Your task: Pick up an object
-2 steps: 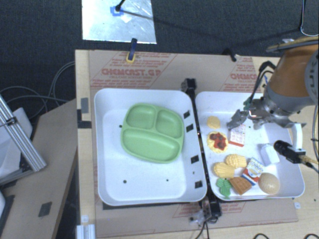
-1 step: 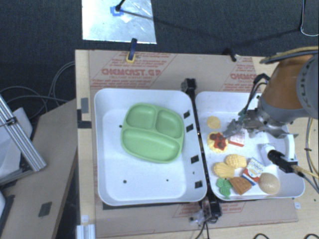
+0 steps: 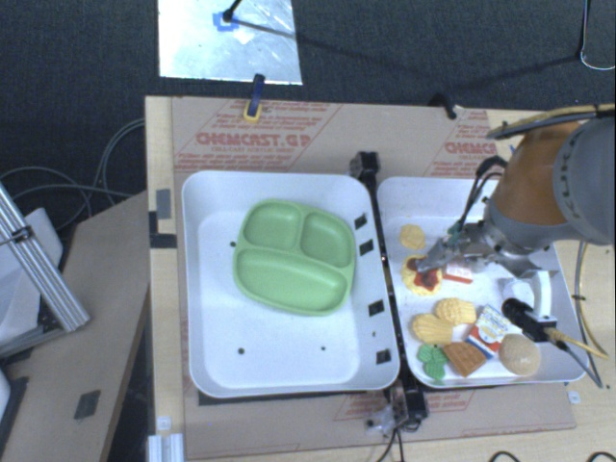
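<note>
Camera view: grey two-finger claw (image 3: 430, 259), finger state indeterminable, sits directly above red-and-yellow toy food piece (image 3: 422, 278) in right white bin (image 3: 404, 192).

Small toy foods (image 3: 452, 320) scattered flat in right bin (image 3: 404, 195).

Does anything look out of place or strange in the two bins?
Nothing stands out. The green tray lies flat in the left bin. The toy foods sit loosely piled in the right bin, under the gripper; none has spilled.
</note>
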Tool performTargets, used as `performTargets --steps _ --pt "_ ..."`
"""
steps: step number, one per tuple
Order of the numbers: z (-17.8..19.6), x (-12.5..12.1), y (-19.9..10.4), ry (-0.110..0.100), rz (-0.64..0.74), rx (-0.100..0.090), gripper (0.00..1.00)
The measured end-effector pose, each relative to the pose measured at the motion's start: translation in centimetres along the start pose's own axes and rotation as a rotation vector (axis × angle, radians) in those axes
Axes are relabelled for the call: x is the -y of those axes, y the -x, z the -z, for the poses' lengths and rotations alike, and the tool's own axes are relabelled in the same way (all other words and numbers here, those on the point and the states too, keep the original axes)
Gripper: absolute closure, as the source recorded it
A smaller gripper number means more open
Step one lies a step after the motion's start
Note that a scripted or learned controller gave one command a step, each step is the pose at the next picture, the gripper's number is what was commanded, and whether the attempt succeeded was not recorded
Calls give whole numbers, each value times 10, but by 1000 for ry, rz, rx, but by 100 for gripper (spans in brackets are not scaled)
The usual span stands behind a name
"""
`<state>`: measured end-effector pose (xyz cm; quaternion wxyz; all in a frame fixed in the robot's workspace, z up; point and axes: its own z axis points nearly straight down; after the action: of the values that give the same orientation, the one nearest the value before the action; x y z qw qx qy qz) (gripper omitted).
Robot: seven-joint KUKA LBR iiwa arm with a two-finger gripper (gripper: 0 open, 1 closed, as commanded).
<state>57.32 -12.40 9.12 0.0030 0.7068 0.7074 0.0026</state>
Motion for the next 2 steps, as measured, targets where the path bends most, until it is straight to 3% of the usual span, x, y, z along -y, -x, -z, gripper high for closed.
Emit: performTargets --steps 1,2 --pt "16 -5 0 15 1 1 100" --pt "60 -9 4 -3 3 1 100"
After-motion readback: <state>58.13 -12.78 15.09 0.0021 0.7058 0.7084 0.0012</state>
